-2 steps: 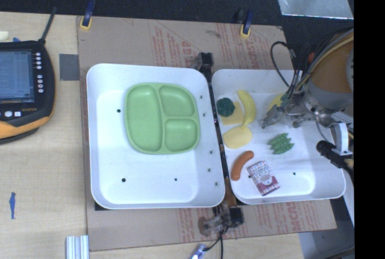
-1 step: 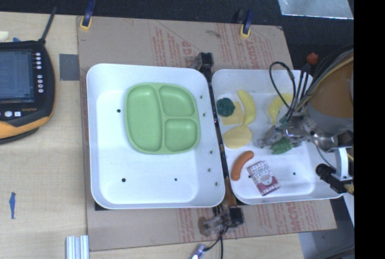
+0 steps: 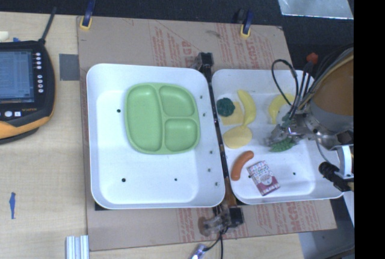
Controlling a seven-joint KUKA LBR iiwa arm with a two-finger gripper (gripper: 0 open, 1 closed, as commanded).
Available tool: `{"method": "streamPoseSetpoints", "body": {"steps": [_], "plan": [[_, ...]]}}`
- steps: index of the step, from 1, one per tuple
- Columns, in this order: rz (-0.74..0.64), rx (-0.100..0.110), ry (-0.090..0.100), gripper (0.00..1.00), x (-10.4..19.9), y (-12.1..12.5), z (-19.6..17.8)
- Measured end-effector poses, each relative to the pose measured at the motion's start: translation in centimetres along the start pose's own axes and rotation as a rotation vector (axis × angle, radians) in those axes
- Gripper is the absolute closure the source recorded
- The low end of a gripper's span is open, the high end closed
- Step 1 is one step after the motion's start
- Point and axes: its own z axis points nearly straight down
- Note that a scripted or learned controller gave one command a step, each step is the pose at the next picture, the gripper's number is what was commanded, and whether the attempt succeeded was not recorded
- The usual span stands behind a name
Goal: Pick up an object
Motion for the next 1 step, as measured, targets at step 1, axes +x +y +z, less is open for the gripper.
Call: {"method": "streamPoseSetpoints", "body": {"steps": [1], "plan": [[0.003,-0.004,0.001,1.00,5.85,3.29,-16.17]]}}
